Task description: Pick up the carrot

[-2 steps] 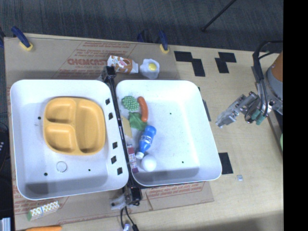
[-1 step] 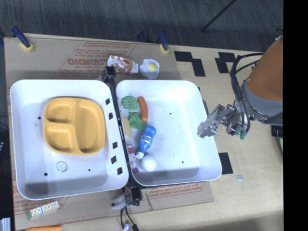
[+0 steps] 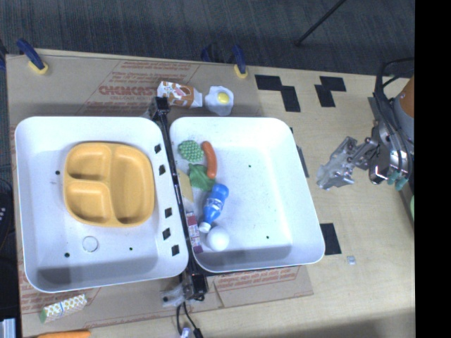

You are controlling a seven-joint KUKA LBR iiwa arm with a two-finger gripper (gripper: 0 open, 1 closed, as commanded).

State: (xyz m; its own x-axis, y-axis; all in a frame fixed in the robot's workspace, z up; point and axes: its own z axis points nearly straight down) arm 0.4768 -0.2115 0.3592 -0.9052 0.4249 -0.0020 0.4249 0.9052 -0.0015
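Note:
The carrot (image 3: 209,159) is a short orange-red stick lying near the left wall of the right bin (image 3: 282,189), with a green leafy piece (image 3: 199,178) just below it. My gripper (image 3: 337,166) hovers over the bare bench to the right of that bin, well apart from the carrot. It is open with nothing between its fingers.
Around the carrot lie a green dotted round item (image 3: 188,149), a blue bottle (image 3: 215,203) and a white ball (image 3: 217,240). A yellow divided plate (image 3: 109,183) sits in the left bin (image 3: 35,245). Behind the bins stand a small carton (image 3: 176,94) and a white-yellow egg toy (image 3: 220,99).

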